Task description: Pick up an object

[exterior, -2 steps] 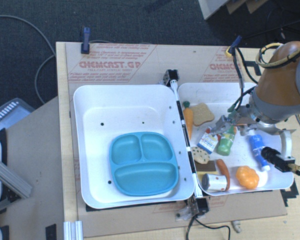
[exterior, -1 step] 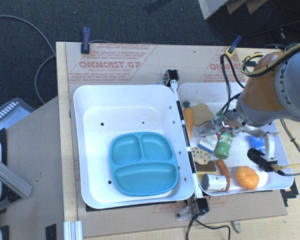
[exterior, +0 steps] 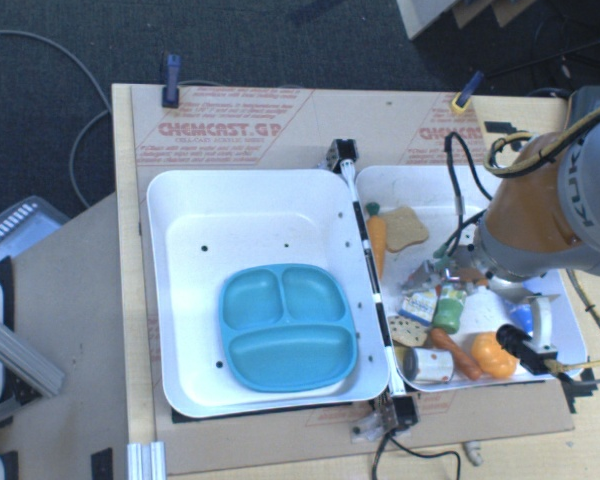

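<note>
My gripper (exterior: 448, 266) is low in the right bin (exterior: 420, 183), in the middle of a pile of small things. Just below it stands a green bottle (exterior: 447, 312), and beside that lies a small spotted box (exterior: 413, 314). A tan bread slice (exterior: 406, 228) and a carrot (exterior: 377, 238) lie to the gripper's upper left. Toward the bin's front are an orange fruit (exterior: 492, 357), a reddish sausage-shaped piece (exterior: 452, 351) and a silver can (exterior: 428, 366). The wrist hides whatever lies directly under the gripper.
The left bin (exterior: 180, 218) holds a blue divided plate (exterior: 288, 326). A blue item (exterior: 521, 319) lies at the right bin's right side, partly under the arm. The arm's grey and orange body (exterior: 540, 213) covers the right bin's far right corner.
</note>
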Robot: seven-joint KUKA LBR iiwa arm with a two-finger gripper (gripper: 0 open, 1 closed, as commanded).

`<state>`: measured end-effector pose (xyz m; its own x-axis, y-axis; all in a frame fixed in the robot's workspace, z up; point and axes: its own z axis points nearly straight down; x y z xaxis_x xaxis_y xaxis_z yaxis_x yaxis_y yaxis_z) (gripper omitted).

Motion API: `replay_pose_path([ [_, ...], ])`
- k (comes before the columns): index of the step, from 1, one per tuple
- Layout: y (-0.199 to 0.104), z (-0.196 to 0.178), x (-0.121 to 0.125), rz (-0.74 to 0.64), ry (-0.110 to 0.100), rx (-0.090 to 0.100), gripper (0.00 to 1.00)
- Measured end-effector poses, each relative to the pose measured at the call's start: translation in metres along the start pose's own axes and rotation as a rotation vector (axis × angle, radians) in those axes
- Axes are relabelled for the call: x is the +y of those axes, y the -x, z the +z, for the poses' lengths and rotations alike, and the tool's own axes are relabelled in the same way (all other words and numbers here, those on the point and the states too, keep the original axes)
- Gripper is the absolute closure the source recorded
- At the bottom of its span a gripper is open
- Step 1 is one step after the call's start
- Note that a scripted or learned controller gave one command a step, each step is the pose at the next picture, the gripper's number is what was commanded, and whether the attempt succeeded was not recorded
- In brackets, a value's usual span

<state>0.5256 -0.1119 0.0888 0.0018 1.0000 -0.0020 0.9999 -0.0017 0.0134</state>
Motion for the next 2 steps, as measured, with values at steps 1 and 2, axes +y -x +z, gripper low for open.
replay_pose_path([
  [1, -0.006, 0.000, -0.043, 0.000, 0.000, -0.001, 0.00],
  [2, -0.019, 0.001, -0.044, 0.000, -0.003, -0.002, 0.00],
])
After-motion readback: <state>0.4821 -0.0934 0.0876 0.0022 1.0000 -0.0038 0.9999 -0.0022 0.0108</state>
